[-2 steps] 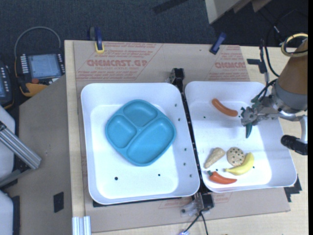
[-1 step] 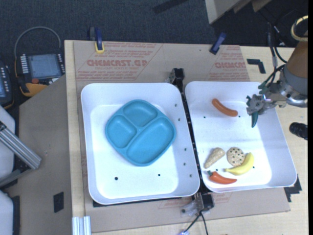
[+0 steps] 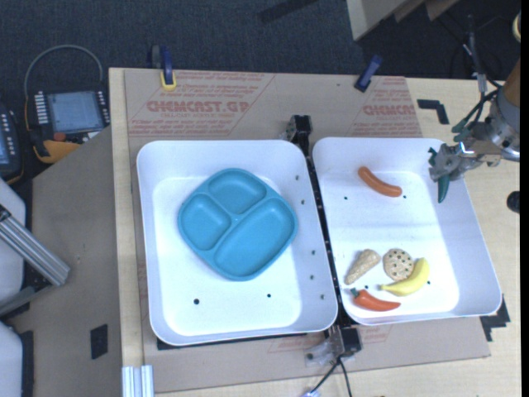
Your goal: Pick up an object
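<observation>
The right white bin [image 3: 450, 222] holds a sausage [image 3: 380, 182] near its back and a cluster at its front: a beige bread piece [image 3: 362, 265], a round cookie [image 3: 397, 263], a yellow banana [image 3: 411, 280] and a red chili pepper [image 3: 377, 301]. My gripper [image 3: 443, 175] hangs over the bin's right rim, well right of the sausage, with nothing seen between its dark fingers.
The left white bin [image 3: 165, 246] carries a blue divided plate [image 3: 238, 222]. A black clamp [image 3: 299, 128] sits between the bins at the back. The bench's cardboard top [image 3: 248, 98] runs behind both bins. Cables and a monitor [image 3: 73, 110] lie at far left.
</observation>
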`<action>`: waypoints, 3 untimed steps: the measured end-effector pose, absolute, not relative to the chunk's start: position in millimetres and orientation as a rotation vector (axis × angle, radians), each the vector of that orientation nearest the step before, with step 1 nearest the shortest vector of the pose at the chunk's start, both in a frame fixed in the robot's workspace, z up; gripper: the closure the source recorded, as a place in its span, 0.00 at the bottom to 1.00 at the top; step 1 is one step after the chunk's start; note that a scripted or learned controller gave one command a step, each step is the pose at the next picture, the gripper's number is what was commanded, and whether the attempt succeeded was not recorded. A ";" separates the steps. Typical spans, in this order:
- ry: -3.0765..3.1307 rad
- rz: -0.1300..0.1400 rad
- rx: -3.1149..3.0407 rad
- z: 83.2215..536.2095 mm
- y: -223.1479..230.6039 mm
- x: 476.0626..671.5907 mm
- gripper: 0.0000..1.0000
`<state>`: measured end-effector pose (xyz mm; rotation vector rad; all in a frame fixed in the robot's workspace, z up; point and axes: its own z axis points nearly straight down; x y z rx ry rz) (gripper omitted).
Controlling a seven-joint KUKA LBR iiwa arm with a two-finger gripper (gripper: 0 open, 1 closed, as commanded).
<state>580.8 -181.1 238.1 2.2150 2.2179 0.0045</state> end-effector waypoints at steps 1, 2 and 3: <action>2.229 -0.001 2.220 227.3 -130.8 570.4 1.00; 2.231 0.000 2.218 218.4 -80.4 571.1 1.00; 2.229 0.004 2.214 228.6 -28.4 571.0 1.00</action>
